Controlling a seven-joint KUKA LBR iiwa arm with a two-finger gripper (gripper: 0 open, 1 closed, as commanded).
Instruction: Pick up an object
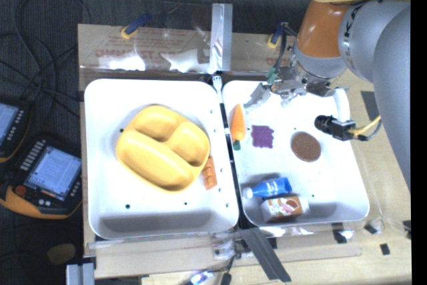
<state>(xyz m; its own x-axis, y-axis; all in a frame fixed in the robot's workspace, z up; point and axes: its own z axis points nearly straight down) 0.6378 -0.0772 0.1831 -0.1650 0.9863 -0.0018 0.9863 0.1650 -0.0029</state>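
The grey arm (373, 17) reaches over the right bin (347, 170), its pincer (283, 89) at the far edge; whether it is spread cannot be told. A large yellow object (163, 147) fills the left bin (100, 163). Near the pincer lie a carrot (237, 122), purple piece (263, 137) and brown disc (306, 146); two bottles (277, 197) sit further off, labels unreadable.
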